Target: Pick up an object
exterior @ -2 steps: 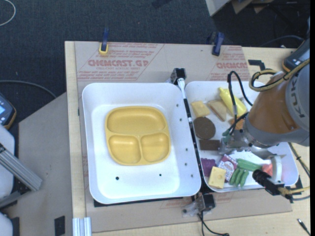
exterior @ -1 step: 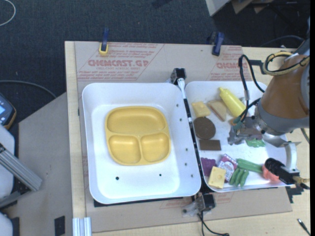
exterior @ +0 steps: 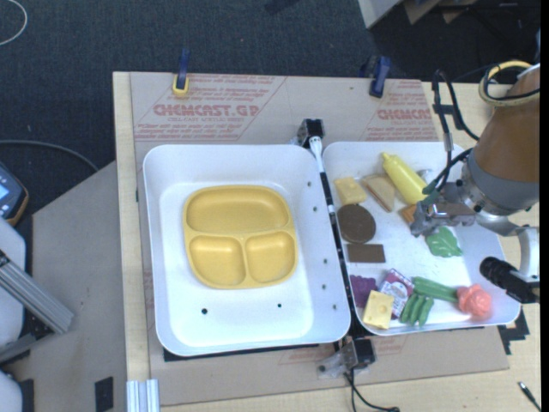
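End effector [exterior: 429,217] sits low in my right bin [exterior: 343,157], its grip state unreadable, just beside a crumpled green leaf-shaped toy [exterior: 444,244] lying flat near the yellow banana [exterior: 401,177].

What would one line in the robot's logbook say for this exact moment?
arm: over right bin | gripper: low among toy foods, beside green piece | grasp: none seen | yellow tray: in left bin

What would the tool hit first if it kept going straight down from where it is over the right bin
Probably the green leafy piece, which lies just beside the tool in the right bin. The yellow banana-like piece sits further up the view. Depth is unclear from this slanted view, so it might meet bare bin floor instead.
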`<state>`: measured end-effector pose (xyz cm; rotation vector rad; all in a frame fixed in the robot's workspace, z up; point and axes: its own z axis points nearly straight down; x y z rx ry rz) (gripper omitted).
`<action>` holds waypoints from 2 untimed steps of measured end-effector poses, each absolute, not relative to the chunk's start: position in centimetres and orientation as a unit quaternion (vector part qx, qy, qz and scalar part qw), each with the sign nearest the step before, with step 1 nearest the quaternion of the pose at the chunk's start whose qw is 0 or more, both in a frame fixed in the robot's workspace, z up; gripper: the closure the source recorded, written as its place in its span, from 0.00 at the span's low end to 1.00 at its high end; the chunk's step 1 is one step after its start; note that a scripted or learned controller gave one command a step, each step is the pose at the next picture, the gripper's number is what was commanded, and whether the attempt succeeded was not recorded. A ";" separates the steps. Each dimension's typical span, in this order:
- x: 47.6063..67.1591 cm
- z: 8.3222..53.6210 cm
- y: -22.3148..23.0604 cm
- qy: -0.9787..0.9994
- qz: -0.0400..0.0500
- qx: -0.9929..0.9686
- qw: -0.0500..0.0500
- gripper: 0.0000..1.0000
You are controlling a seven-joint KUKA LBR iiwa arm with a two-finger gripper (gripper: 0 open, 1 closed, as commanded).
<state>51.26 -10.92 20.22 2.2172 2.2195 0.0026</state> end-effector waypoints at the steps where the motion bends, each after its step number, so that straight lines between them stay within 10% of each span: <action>1: 51.4 22.6 -10.9 0.708 0.001 0.707 0.002 1.00; 2: 52.6 21.5 -5.9 0.709 0.000 0.705 -0.001 1.00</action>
